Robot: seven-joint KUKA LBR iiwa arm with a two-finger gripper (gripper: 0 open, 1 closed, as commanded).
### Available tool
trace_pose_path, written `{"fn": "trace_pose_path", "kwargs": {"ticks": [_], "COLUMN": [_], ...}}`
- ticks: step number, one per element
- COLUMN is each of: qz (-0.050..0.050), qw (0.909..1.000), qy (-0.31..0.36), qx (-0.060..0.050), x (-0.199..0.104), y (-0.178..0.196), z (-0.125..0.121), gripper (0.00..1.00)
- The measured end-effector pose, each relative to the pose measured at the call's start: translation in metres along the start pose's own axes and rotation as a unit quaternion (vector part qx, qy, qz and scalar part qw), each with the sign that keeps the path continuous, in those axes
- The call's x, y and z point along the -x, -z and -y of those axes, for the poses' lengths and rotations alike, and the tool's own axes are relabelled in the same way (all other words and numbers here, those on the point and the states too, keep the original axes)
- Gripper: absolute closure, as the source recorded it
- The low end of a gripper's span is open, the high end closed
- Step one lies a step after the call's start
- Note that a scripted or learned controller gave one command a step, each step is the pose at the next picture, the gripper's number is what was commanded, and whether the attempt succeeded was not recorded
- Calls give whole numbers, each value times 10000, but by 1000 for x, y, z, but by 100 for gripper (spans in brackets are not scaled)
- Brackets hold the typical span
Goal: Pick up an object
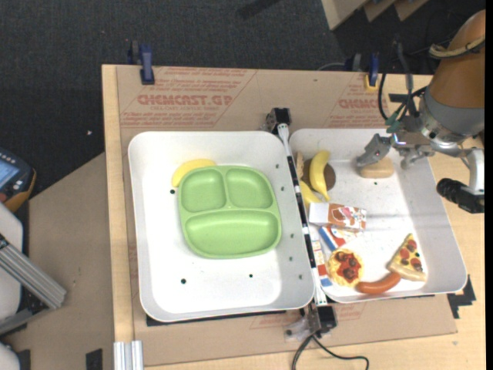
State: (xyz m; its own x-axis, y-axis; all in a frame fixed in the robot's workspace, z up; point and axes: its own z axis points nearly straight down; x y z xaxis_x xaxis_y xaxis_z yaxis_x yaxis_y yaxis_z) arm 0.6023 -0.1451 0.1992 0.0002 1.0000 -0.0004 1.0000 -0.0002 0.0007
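Tan round piece (377, 171) is seen directly under the gripper (377, 154) at the right bin's (447, 241) far edge, touching or apart unclear, claw state cannot be told.

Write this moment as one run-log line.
arm: over right bin's far side | gripper: above tan disc | held: nothing seen | left bin: green tray, banana
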Motion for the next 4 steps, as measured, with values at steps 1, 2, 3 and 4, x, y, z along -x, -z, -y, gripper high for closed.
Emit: {"fn": "trace_pose_path", "kwargs": {"ticks": [1, 2, 3, 4], "qz": [-21, -6, -1, 24], "qw": [10000, 10000, 10000, 10000], "qy": [8, -1, -9, 24], "qx": [-50, -28, 1, 78], "x": [-37, -30, -29, -11], "y": [-59, -112, -114, -69], "z": [39, 23, 56, -68], "gripper": [0, 0, 0, 0]}}
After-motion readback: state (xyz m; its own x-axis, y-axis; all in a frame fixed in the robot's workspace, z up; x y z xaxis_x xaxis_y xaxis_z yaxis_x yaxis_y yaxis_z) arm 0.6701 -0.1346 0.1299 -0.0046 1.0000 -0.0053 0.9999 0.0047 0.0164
